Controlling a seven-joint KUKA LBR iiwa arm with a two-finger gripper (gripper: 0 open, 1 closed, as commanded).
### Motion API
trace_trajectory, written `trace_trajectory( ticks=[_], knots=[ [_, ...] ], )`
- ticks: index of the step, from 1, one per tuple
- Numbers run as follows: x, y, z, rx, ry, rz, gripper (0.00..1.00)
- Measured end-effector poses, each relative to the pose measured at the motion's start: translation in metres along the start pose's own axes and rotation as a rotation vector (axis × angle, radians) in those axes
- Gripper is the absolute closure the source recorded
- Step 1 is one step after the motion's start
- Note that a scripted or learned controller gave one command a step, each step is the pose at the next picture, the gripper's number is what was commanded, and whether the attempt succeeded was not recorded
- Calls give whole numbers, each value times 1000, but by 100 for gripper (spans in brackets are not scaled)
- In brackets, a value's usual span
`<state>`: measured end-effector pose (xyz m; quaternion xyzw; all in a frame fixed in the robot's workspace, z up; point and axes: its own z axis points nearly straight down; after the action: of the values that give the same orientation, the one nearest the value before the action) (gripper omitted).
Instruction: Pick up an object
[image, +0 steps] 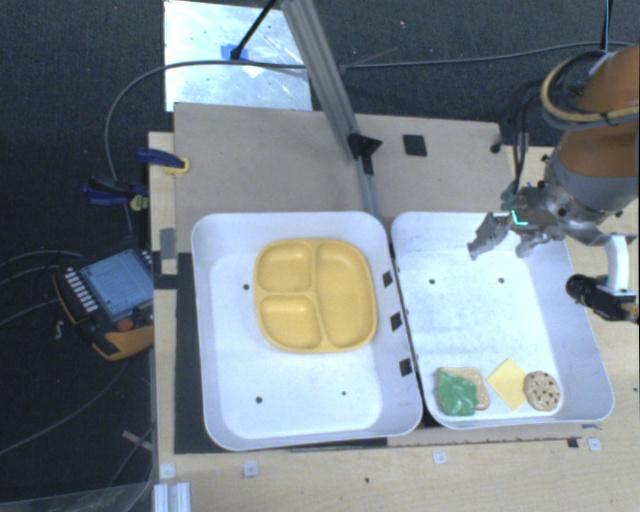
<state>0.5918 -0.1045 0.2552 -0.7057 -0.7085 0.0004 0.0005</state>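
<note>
My gripper (508, 240) hangs over the upper right part of the right bin (480, 315). It is open, with nothing between its fingers (487, 238). Three food pieces lie along the right bin's near edge, well below the gripper. They are a green leafy piece on toast (460, 391), a yellow cheese slice (507, 383) and a round cookie (541, 391). In the left bin (290, 395) rests a yellow divided plate (315, 295).
A metal pole (330, 80) slants down to the back edge between the bins. Clamps (160, 160) and a blue device (108, 288) with cables sit off the bench's left side. A black arm part (600, 295) juts over the right bin's right rim.
</note>
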Motion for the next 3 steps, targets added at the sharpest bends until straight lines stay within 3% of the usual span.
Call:
trace_trajectory(
  ticks=[1, 3],
  knots=[
    [0, 1, -1, -3, 0, 0, 0],
    [4, 10, 95, -2, -1, 1, 0]
  ],
)
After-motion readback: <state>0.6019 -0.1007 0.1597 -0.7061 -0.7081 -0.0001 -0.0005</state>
